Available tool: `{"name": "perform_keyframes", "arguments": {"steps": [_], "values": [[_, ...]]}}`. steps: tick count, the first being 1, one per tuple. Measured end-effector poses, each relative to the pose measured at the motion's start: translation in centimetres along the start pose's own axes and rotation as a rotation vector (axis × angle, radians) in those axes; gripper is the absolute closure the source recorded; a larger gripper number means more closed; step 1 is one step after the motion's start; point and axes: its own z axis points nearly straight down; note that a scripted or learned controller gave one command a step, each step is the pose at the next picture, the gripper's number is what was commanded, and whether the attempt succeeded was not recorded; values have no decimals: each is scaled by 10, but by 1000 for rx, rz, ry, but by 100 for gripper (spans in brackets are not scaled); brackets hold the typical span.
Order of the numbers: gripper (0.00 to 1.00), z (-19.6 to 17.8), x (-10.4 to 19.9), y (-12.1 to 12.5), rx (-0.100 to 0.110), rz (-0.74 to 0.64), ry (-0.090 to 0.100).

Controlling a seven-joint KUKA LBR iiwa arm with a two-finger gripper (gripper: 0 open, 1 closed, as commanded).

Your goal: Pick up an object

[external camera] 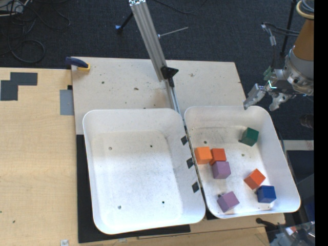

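Several small blocks lie in the right bin (279,137): a green cube (249,136) near its far right, an orange block (203,155) touching a red-orange one (219,154), a purple cube (221,169) just below them, another red-orange cube (254,179), a blue cube (266,193) and a second purple cube (227,201) near the front. My gripper (265,97) hangs open above the bin's far right corner, nothing between its fingers. It is well above and behind the green cube.
The left bin (102,137) sits beside the right one, with a row of black clips along the shared edge. A slanted aluminium post (151,37) rises behind the bins. A blue-and-yellow clamp (78,63) rests at the board's far left corner.
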Motion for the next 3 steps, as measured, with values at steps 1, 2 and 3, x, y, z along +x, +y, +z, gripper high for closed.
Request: {"name": "perform_keyframes", "arguments": {"steps": [1, 2, 3], "values": [[0, -3, 1, 1, -4, -3, -2], [0, 61, -3, -1, 2, 1, 0], [0, 126, -1, -1, 2, 2, 1]]}}
